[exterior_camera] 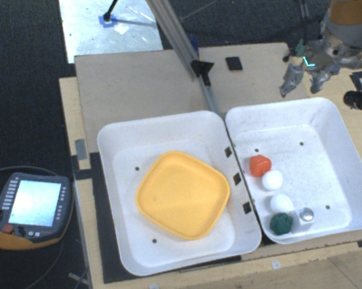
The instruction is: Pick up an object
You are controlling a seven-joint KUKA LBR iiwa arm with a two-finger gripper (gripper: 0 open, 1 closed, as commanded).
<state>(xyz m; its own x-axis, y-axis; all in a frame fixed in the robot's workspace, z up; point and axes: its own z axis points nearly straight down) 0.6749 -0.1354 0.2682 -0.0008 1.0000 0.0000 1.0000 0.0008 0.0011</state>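
Brown bench board (147,85) bears two white bins (166,129) amid dark carpet (13,76); the gripper (306,80) hovers far right, fingers seemingly spread, holding nothing.

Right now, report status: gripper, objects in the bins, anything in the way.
Gripper open, holding nothing, above right bin's far rim. Red ball, two white balls, green ball along right bin's left wall. Yellow plate in left bin. Path clear.

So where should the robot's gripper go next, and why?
Probably toward the camera and down into the right bin. The gripper hangs above the bench beyond that bin's far edge, holding nothing, and the small things, such as the red ball and white ball, lie along the bin's left side.
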